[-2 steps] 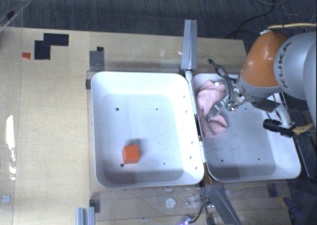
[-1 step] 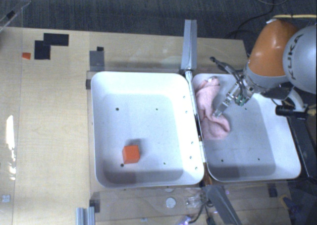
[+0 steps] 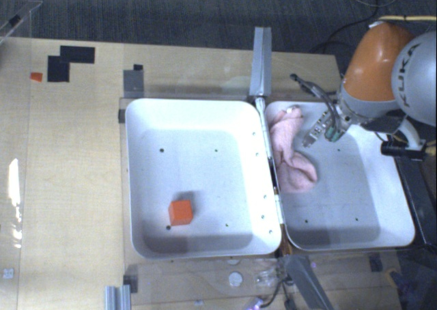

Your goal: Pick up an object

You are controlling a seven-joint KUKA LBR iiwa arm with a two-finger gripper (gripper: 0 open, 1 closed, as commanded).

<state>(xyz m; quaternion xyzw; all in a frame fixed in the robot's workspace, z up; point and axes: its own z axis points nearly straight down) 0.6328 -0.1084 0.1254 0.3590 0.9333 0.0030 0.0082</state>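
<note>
While the arm (image 3: 382,63) hangs over the right bin, nothing is lifted yet; I judge the step in hand to be the approach, ahead of any grasp.

Far to the pincer's left, well apart from it, an orange block (image 3: 181,212) lies on the floor of the left bin (image 3: 205,117), toward that bin's near left corner. It sits alone there, flat and untouched.

Nearer in, past the grey divider (image 3: 260,63) between the bins, a pink cloth (image 3: 290,151) lies crumpled against the left wall of the right bin (image 3: 355,227). It runs along that wall from beside the pincer to below it, its lower end bunched into a thicker lump. It is just to the pincer's left, perhaps touching at the upper fold; I cannot tell contact from overlap.

The pincer (image 3: 318,132) itself points down and left at a slant toward the cloth. Too small and blurred to read: I cannot tell if it is released or clenched, and no object is seen in it.

Judgement: cloth is the likely target. The next move calls for a short shift left and a descent onto the bunched fabric, then closing. Risk: a soft, thin fold may slip out on lift, and the bin wall stands close.
</note>
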